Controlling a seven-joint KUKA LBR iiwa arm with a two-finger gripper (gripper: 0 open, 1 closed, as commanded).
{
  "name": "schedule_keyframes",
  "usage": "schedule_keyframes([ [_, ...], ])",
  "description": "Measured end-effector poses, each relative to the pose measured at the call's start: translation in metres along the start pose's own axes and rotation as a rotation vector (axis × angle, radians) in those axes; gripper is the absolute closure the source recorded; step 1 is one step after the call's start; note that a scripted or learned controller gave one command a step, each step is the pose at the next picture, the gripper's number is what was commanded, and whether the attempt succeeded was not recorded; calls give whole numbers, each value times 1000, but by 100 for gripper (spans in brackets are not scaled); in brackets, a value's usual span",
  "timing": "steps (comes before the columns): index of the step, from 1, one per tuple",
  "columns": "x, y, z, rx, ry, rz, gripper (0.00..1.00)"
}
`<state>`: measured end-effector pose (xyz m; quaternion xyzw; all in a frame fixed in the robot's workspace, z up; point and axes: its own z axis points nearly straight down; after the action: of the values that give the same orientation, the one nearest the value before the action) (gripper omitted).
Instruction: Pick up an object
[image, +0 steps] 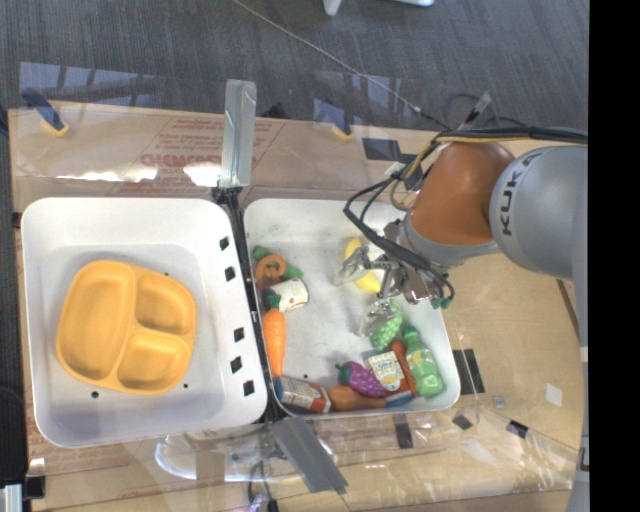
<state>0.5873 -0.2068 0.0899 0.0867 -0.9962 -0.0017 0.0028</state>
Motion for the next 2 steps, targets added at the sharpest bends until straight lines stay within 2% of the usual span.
schedule_keyframes([
  [1, -31, -8, -1, 3, -4, -76, 0],
  [2, -32, -7, -10, 1, -2, -78, 100],
])
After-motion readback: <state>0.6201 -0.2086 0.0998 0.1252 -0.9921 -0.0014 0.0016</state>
